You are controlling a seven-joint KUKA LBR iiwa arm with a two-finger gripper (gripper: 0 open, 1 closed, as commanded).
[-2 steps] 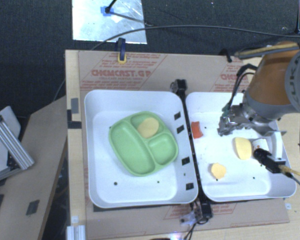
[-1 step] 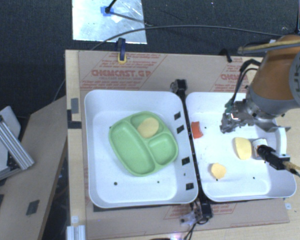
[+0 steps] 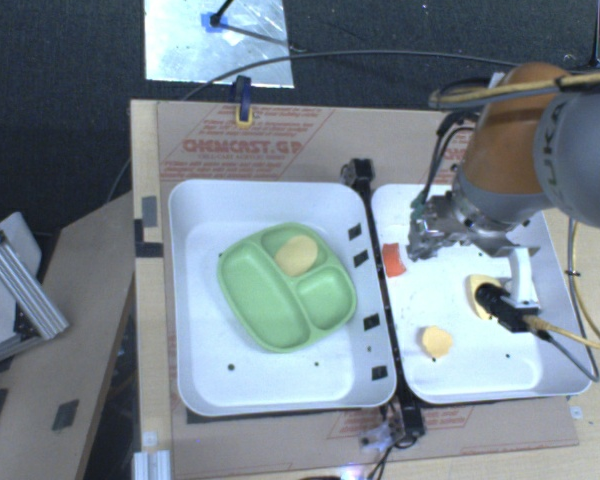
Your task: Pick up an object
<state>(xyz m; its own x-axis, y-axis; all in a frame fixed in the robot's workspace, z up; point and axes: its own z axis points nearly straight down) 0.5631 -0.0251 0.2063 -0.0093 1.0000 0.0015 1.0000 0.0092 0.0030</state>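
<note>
Orange piece (image 3: 393, 259) lies by the right bin's (image 3: 480, 373) left wall, behind a yellow lump (image 3: 437, 342). The gripper (image 3: 425, 236) hangs just beside it, seemingly on approach; how open it is, I cannot tell. Next it likely needs centring, then lowering. Beyond, cardboard (image 3: 250, 138) underlies the 2 bins, then a foil sheet (image 3: 215, 28) on dark floor.

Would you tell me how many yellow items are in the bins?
3 yellow items: one on the plate in the left bin; one at the right bin's front; one behind it, partly covered. The arm may hide more.
</note>
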